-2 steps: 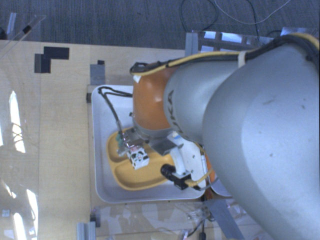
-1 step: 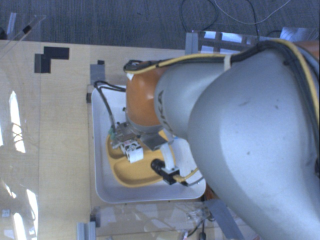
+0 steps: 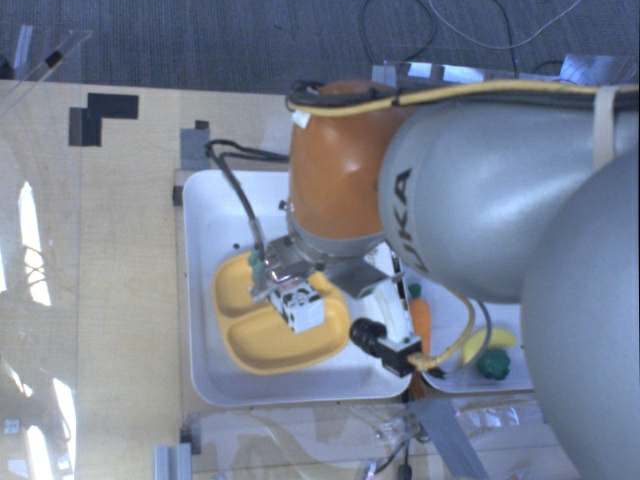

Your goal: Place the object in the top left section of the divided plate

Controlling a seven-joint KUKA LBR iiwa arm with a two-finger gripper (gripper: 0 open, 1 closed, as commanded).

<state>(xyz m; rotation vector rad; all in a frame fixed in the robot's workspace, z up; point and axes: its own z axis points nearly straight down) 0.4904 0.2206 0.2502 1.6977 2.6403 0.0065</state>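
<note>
You see the grey arm coming in from the right, and its orange band hangs above the left bin. Below the band, the gripper is low over the yellow divided plate. From this camera you look at the gripper's body from above, so you cannot tell if it is apart or together, and you cannot see any object in it.

The plate lies in the left bin, closer to the bin's bottom edge and its left wall than to its top edge. One smaller section of the plate shows at the left of the gripper, and a bigger section shows below it. The gripper covers the middle of the plate, where the sections meet.

A black cable runs from the top edge of the left bin down to the gripper.

In the right bin, near its bottom-left corner, you find an orange carrot, a yellow banana and a small green piece. They lie close together, well apart from the plate. Which of them is the object for the task, you cannot tell.
</note>
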